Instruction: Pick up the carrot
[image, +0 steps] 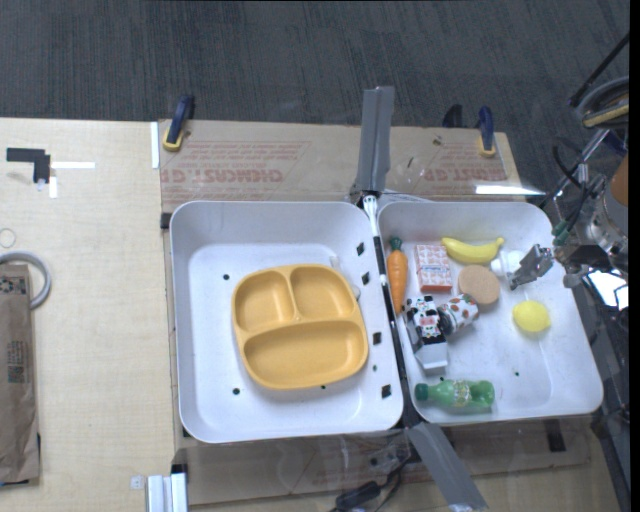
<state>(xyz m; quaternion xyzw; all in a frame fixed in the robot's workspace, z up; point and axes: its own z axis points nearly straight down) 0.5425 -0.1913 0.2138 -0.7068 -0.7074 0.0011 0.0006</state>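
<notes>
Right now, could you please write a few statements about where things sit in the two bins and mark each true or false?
1. The carrot lies in the right bin, along its left wall. True.
2. The yellow divided plate sits in the right bin. False: it sits in the left bin.
3. The gripper holds the carrot. False: it is over the right bin's right side, apart from the carrot.
4. The green bottle lies near the right bin's front edge. True.
</notes>
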